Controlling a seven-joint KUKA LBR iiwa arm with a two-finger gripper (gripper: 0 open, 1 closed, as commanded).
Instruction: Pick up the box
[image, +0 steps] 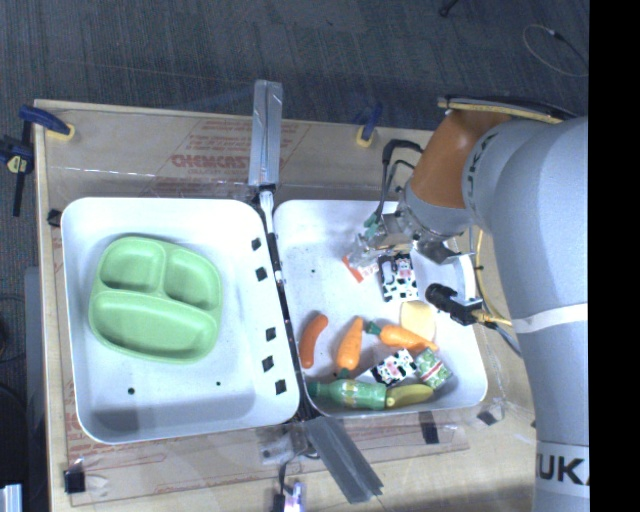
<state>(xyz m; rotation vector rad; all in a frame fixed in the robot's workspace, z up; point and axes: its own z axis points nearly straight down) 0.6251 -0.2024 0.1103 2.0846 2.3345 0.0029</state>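
A small black-and-white cow-patterned box (400, 280) lies in the upper middle of the right bin (320, 225). A second cow-patterned box (394, 368) sits lower down among the toy food. My gripper (381, 236) hangs low over the bin's upper part, just above and left of the first box. A small red-and-white piece (357, 266) lies directly below the gripper tip. Whether anything is gripped is hidden by the wrist.
The left bin (80, 400) holds a green divided tray (158, 297). Lower in the right bin lie an orange sausage (313, 338), two carrots (349, 343), a yellow wedge (418, 320), a green bottle (350, 393) and a small can (436, 372). A ridge (272, 300) divides the bins.
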